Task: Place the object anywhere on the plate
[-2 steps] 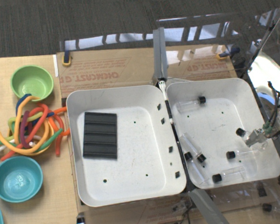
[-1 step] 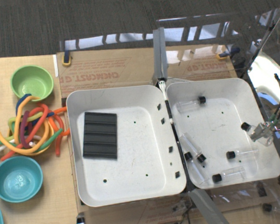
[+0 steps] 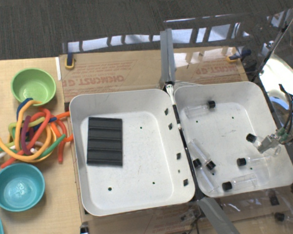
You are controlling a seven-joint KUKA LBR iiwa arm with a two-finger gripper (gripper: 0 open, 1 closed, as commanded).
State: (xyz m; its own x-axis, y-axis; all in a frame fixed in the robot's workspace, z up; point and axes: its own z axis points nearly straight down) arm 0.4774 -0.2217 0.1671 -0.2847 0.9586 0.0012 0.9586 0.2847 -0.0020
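The gripper [image 3: 269, 143] sits low at the far right rim of the right bin [image 3: 223, 125], a pale metallic shape against the white wall. From here I cannot tell whether it is open or closed, or whether anything is in it.

Just beside its tip, on the side facing into the bin, lies a black-capped vial [image 3: 251, 138]. Its clear body is hard to make out against the white floor, so I can't say which way its long axis runs. I take this for the object, being the nearest. The other vials [image 3: 241, 161] are scattered further in, most of them nearer the camera than the gripper, and one [image 3: 210, 104] lies well off towards the back wall.

The black ribbed plate [image 3: 105, 141] is the thing that matters for the move. It lies well apart from the gripper, straight across to its inward side, past the ridge where the bins meet, in the far half of the left bin [image 3: 143, 190]. Its long axis runs front to back, crosswise to the line from the gripper, so it offers its long side to an arm coming over.

In my judgement the carry is one long sideways reach, lifted high enough to clear both rims
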